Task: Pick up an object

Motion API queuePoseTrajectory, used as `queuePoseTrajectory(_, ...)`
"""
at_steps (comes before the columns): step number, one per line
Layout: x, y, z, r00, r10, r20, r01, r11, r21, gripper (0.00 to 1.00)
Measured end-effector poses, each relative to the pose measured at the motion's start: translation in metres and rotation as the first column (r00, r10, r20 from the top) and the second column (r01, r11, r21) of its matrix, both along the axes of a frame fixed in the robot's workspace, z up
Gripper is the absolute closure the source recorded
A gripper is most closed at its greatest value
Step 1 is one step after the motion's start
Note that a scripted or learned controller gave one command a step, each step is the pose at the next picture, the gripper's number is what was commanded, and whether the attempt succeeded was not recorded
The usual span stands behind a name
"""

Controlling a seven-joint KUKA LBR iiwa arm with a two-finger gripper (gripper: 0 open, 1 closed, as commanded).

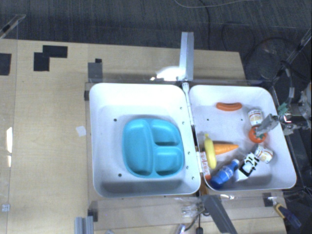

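Grey metal end effector [269, 124], dark cables behind

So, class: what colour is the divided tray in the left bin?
Light blue tray, seen best in the camera view.

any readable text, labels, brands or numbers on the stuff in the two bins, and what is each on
No text can be read with certainty.
Two small white jars with printed labels: print too small and blurred.
Black-and-white printed packet: bold white marks, not legible as letters.
Blue plastic bottle: any label is too blurred to make out.
Flat packet by the divider: red and white print, unreadable.
Blue divided plastic tray: no markings visible.
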State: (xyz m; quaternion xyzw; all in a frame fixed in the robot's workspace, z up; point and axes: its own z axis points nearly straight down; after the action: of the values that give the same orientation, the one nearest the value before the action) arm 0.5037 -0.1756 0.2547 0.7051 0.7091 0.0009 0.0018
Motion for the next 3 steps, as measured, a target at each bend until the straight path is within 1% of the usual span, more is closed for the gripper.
queuePoseTrajectory(1, 0.057, -0.03, -0.097, 0.99, -0.14, -0.002, 0.14, 0.99, 0.001, 0.0)
queuePoseTrajectory(2, 0.082, -0.019, -0.166, 0.971, -0.239, 0.007, 0.239, 0.971, 0.001, 0.0)
queuePoseTrajectory(3, 0.155, 0.008, -0.049, 0.994, -0.11, 0.005, 0.11, 0.994, 0.0, 0.0)
